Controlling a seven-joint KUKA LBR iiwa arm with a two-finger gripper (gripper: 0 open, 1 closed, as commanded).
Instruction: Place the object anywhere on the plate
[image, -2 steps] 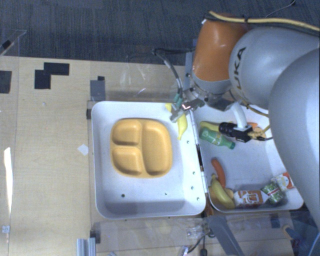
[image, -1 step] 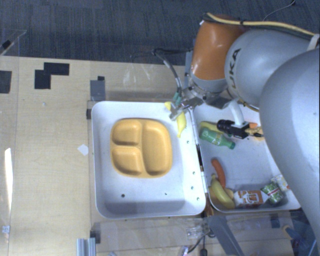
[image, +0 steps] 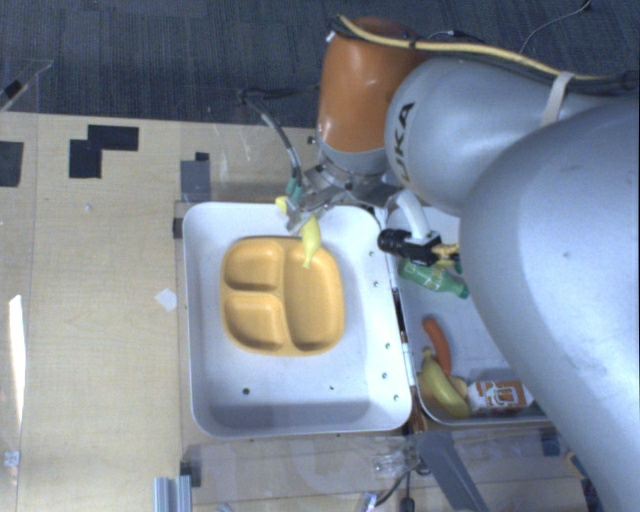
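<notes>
1. Gripper (image: 298, 208) sits over the far rim of the left bin (image: 210, 385), just past the plate's far edge. The arm (image: 530, 220) comes in from the right, w/ the orange band right above the wrist.
2. Fingers look nearly closed, pinching the top end of a slim yellow object (image: 311, 243). A small yellow bit pokes out on the other side of the fingertips.
3. Yellow object hangs down from the fingers at a slight tilt. Its lower tip overlaps the plate's far rim, approx. where the divider meets the big compartment. Can't tell if the tip touches the plate or hovers above it.
4. Plate (image: 322, 305) is yellow-orange w/ 3 compartments: 2 small on the left, 1 large on the right. It lies flat in the middle of the left bin.
5. Right bin (image: 462, 335) is partly hidden by the arm. In it:
   - green bottle (image: 437, 279) on its side at the far end
   - carrot (image: 437, 341) nearer
   - banana (image: 443, 388) just below the carrot
   - small carton (image: 497, 396) beside the banana.
</notes>
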